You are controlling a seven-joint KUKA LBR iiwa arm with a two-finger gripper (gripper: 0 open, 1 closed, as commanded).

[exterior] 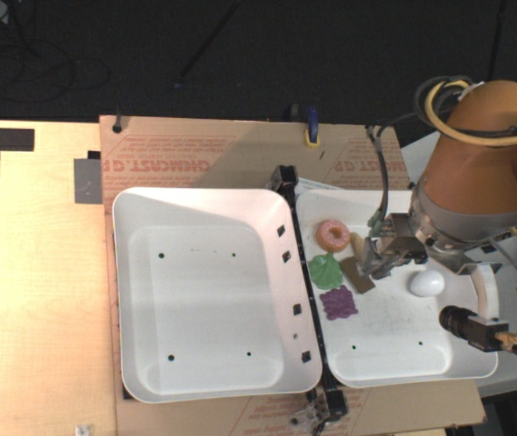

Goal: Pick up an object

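— What's on the bench [31,289]?
— Two white bins. The left bin [203,289] is on the near side; the right bin [403,357] carries the objects, with the arm [472,166] over it.
— And the gripper [378,260]?
— Low in the right bin, beside a brown block [360,278]. Whether it grips anything, I cannot tell.
— What lies close?
— A green piece [324,271] and purple grapes [338,302] to its left, a pink doughnut [333,235] farther back, a white ball [426,284] to its right.

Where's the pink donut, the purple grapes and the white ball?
pink donut [333,235], camera view, on its ring.
purple grapes [338,303], camera view, middle of the bunch.
white ball [426,284], camera view, its top.
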